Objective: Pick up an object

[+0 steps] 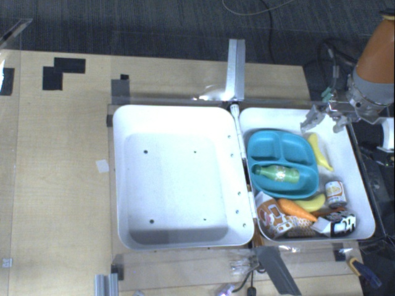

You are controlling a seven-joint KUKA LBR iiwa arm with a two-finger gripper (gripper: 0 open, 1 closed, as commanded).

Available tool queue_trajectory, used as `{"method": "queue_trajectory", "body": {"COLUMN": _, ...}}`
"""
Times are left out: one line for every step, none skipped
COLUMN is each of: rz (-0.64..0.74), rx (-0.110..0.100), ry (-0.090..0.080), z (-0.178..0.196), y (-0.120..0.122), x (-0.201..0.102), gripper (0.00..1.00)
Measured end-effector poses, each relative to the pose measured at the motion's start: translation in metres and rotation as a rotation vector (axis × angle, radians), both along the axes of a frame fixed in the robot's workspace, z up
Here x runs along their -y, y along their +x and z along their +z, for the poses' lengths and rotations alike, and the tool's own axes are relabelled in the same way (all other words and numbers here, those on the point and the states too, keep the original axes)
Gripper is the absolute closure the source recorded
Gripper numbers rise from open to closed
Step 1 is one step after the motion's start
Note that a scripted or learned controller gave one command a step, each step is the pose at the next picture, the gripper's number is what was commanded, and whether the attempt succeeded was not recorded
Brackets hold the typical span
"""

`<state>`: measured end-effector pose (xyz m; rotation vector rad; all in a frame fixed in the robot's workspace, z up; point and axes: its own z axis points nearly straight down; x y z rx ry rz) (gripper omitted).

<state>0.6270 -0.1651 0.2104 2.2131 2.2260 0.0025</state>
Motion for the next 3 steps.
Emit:
{"method": "queue_trajectory", "body": {"rz": -0.182, "rx": 0.0, "ry": 0.001, "z": -0.097, "y": -0.072, "x": 0.005, "gripper": 0.0}}
{"method": "queue_trajectory", "body": {"rz": 0.009, "rx": 0.008, "ry": -0.002, "z": -0.076, "y": -0.137, "x": 0.013, "gripper": 0.0}}
{"method": "queue_trajectory", "body": {"rz": 0.03, "rx": 0.013, "ry": -0.003, "z": -0.118, "y": -0.096, "x": 0.023, "gripper": 0.0}}
